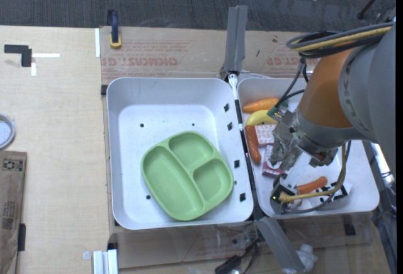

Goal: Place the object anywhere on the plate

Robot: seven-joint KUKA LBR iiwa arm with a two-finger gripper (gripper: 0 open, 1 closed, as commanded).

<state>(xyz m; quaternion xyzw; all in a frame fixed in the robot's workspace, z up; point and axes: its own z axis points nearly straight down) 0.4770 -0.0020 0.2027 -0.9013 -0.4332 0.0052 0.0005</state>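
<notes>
**Pincer low over the right bin, plate waits in the left bin**

The green plastic plate with three compartments [187, 174] lies in the left white bin [123, 140]. The grey arm with orange band [340, 96] reaches into the right white bin [365, 197]. Its pincer [281, 156] is low among the toy foods; whether it is released or clenched, I cannot tell. An orange carrot-shaped toy [253, 143] lies just left of it, a yellow banana-shaped toy [259, 117] behind, another orange carrot piece [311, 185] at its right front.
</notes>
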